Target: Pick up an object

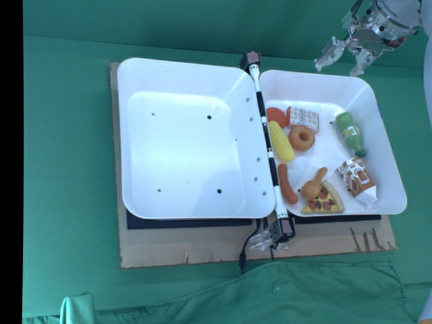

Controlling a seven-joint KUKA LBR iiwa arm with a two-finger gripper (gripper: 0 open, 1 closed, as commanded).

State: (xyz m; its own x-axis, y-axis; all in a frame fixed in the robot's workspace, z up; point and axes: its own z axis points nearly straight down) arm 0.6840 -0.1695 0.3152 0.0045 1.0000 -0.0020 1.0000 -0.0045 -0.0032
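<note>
Here my metal gripper [345, 55] hangs spread wide and empty above the right bin's [388, 140] far rim; inside lie glossy plastic toys: ridged yellow corn [281, 142], ringed doughnut [301, 138], green bottle [350, 133].

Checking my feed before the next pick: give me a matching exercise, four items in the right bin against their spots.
Items:
1. green bottle
2. corn cob
3. pizza slice
4. donut

Places:
A. near the bin's front edge
B. middle of the bin
C. along the divider side
D. by the right wall

Pairs: 1-D, 2-C, 3-A, 4-B
</note>
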